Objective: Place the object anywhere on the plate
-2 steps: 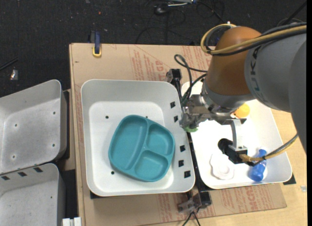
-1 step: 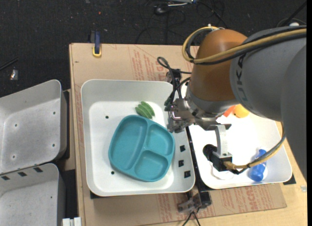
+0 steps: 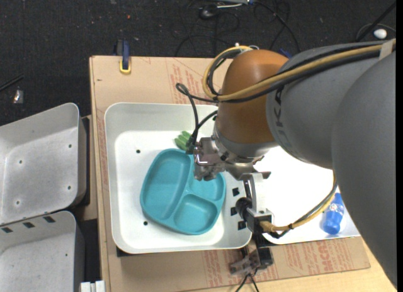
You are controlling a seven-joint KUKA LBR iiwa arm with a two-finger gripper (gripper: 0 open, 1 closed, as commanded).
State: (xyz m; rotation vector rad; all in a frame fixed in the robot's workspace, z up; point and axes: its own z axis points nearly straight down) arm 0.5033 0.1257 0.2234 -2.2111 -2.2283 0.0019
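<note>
A teal divided plate [image 3: 179, 191] lies in the left white bin [image 3: 126, 158], toward its front. A small green object [image 3: 184, 140] peeks out just behind the plate's far rim, partly hidden by the arm. My gripper [image 3: 205, 166] hangs over the plate's right rear edge, under the orange wrist band [image 3: 252, 102]. The wrist hides its fingers, and whether they touch the plate or the green object cannot be made out.
The grey arm covers most of the right bin [image 3: 296, 190]. A blue bottle-like object [image 3: 332, 216] lies at that bin's right side. Cables run along the arm and past the bench's front edge. White panels [image 3: 38, 158] stand at the left, off the cardboard.
</note>
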